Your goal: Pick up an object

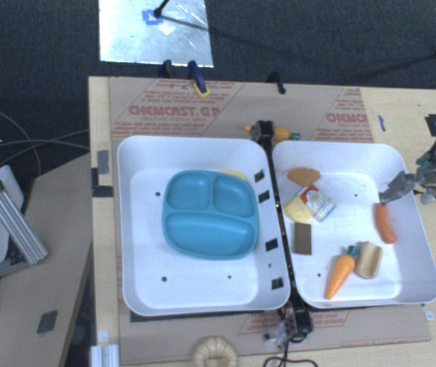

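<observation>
Two white bins, toys in the right one

We see a blue divided plate point(209, 213) in the left bin point(145, 281); the gripper point(392, 191) hangs over the right bin point(413, 281), just above a sausage point(385, 223), near a carrot point(339, 275).

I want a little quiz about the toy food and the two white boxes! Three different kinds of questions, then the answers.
1. True or false: the blue plate lies in the left bin.
2. Which toy lies nearest the gripper? A. the carrot B. the sausage C. the brown card
3. Fill in: the carrot's green top touches the tan ____ beside it.

Key
1. True.
2. B. The sausage lies by the right bin's far right wall, just under the gripper.
3. Block: the tan block sits right of the carrot's top.
</observation>
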{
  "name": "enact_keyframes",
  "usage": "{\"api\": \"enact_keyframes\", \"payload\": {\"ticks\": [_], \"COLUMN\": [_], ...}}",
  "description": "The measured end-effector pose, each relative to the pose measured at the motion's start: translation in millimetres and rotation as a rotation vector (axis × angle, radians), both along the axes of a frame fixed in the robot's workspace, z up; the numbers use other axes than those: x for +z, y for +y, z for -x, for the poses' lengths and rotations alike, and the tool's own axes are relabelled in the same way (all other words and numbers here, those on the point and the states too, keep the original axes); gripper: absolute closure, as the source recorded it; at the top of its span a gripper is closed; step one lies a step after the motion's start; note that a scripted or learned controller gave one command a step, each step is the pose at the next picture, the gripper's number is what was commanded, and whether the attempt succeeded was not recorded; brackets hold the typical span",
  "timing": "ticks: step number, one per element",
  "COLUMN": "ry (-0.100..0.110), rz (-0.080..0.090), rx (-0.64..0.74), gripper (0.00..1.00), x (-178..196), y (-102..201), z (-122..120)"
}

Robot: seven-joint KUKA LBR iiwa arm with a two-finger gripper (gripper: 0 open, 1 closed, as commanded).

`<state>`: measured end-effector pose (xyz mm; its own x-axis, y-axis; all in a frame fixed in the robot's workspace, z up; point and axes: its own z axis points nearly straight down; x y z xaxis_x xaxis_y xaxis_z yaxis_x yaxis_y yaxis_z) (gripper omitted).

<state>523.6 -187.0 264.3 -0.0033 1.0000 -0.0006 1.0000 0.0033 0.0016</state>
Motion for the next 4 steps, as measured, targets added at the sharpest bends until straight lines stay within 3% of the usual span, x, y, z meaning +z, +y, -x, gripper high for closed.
{"api": "enact_keyframes", "payload": {"ticks": [3, 4], "ry": [0.002, 0.001], "rz": [-0.001, -0.001], "rx": [-0.002, -0.003], "gripper": [0.00, 0.00], "x": [-178.2, -179.8], "y": [2.7, 2.8], "z": [2.1, 1.4]}}
